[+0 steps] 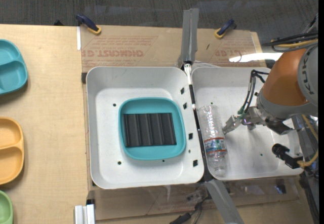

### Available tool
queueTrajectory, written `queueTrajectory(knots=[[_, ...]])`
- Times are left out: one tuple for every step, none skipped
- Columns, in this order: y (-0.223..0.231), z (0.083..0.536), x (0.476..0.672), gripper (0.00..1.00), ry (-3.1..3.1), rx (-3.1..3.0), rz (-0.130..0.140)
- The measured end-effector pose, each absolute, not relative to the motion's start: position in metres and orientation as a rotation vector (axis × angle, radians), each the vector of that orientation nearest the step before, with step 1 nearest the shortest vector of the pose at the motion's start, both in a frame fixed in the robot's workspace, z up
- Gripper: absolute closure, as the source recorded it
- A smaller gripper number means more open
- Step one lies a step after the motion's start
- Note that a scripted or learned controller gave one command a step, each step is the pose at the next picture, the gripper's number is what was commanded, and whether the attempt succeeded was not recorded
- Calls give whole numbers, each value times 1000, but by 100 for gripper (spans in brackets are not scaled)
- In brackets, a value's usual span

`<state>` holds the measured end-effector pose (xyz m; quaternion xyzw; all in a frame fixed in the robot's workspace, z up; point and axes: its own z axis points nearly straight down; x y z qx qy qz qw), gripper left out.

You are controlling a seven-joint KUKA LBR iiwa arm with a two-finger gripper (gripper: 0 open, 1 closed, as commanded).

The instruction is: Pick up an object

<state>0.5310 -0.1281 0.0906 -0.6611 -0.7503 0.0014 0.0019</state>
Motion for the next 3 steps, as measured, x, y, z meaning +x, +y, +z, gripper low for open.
queueTrajectory(knots=[[-223,198,518,0,-2195,-2250,3],[-223,207,519,100,-2198,-2249,4],[-158,180,507,100,-1748,-2607,6]])
